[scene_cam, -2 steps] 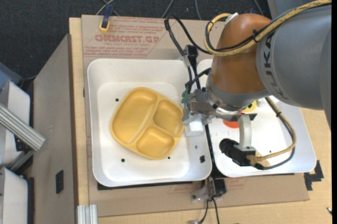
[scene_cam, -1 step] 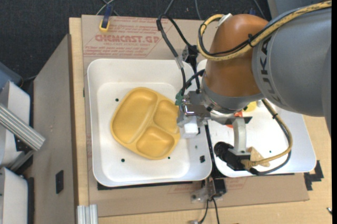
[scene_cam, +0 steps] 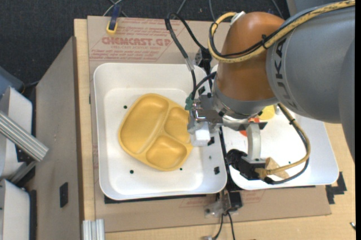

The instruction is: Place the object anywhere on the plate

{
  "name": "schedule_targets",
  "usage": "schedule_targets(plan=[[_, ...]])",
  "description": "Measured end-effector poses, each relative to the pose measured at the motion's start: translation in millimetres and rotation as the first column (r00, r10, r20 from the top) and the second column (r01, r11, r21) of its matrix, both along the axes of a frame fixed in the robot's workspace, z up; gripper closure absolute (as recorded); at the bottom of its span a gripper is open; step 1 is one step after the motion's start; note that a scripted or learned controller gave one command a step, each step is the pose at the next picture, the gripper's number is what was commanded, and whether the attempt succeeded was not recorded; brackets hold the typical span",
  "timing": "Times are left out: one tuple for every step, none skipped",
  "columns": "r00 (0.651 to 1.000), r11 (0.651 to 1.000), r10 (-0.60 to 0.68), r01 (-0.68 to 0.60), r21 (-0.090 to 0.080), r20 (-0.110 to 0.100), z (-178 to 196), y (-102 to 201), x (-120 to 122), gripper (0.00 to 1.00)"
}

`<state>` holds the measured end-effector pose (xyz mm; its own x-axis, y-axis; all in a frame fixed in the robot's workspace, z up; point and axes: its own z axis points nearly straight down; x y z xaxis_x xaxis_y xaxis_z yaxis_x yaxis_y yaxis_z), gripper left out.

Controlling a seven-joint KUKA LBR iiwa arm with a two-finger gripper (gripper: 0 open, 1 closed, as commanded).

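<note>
The yellow plate (scene_cam: 154, 131), divided into three compartments, is seen lying flat in the left bin (scene_cam: 107, 137), a little left of the frame's centre. The arm (scene_cam: 304, 64) is stretched in from the right, and its orange band (scene_cam: 248, 58) is hung over the seam between the two bins. Below that band the gripper (scene_cam: 198, 132) is found at the plate's right edge, just above the rim of the near-right compartment. Whether it is clenched or released cannot be told from this slant, as its working end is masked by the wrist housing and a pale block. A small patch of yellow and orange (scene_cam: 265, 114) is glimpsed in the right bin (scene_cam: 316, 171), just under the wrist's right side; it may be the object, but too little is shown to be sure. Black cables (scene_cam: 186, 41) are looped across the cardboard sheet (scene_cam: 135, 35) at the upper middle of the frame.
</note>
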<state>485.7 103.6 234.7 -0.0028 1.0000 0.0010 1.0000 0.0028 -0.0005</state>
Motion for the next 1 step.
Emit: schedule_targets(plan=[[1.0,1.0,-0.002,0.002,0.0,0.0,0.0,-0.3,-0.1,0.0]])
